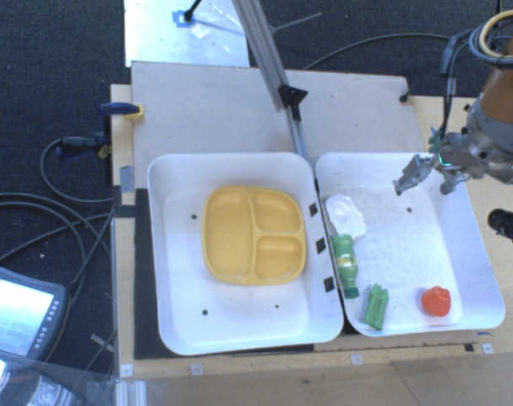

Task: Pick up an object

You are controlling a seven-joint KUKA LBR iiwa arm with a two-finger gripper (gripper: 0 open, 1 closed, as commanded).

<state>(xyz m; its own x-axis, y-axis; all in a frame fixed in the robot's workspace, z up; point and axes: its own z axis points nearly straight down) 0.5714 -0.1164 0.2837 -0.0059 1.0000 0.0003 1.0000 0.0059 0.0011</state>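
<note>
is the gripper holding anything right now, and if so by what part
Nothing is held. The gripper hangs open over the right bin, with no object between its fingers.

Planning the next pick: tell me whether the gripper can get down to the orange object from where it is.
Probably yes. The gripper hangs over the right bin's far end, and the orange object sits alone near the near edge, with bare floor between and nothing on top.

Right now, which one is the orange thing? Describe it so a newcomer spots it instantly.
Find the right-hand white bin, then its near right corner. The small orange object sits there alone, right of the green block and green bottle. It is the bin's one orange-red item, squat and rounded.
</note>
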